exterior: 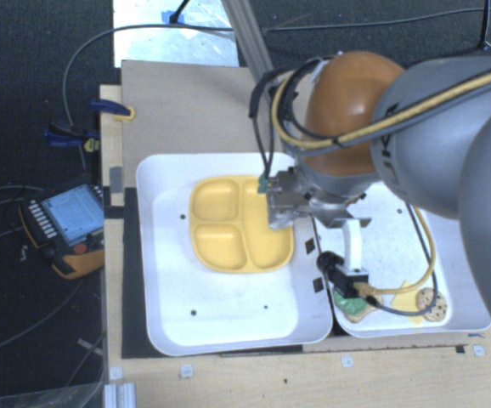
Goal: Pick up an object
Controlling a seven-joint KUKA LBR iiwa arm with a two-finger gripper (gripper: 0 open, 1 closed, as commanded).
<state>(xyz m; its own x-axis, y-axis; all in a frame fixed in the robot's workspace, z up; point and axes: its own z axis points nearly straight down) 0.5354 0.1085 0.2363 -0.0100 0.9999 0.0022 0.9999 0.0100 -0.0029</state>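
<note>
- The arm [415,109] comes in from the 3 o'clock side of the table [186,109] and its wrist hangs over the seam between the two white bins.
- The end effector [284,206] sits low at the right edge of the yellow plate [233,223], a divided plate lying flat in the left bin [220,313].
- Whether the end effector is open or closed cannot be told; the wrist body hides its tips from above.
- From the end effector, the plate's body spreads toward 9 o'clock, with its nearest rim just beside or under the tool. It is roughly square with rounded corners, so it has no strong long axis.
- In the right bin [458,317], at about 5 o'clock from the end effector, lie a small cookie [430,303] and a green bit [347,306] near a black fitting and yellow cable.
- My judgement: the plate is the likelier target, as its rim is closest. A thin raised rim is the only hold on it, so a grasp there could slip.
</note>
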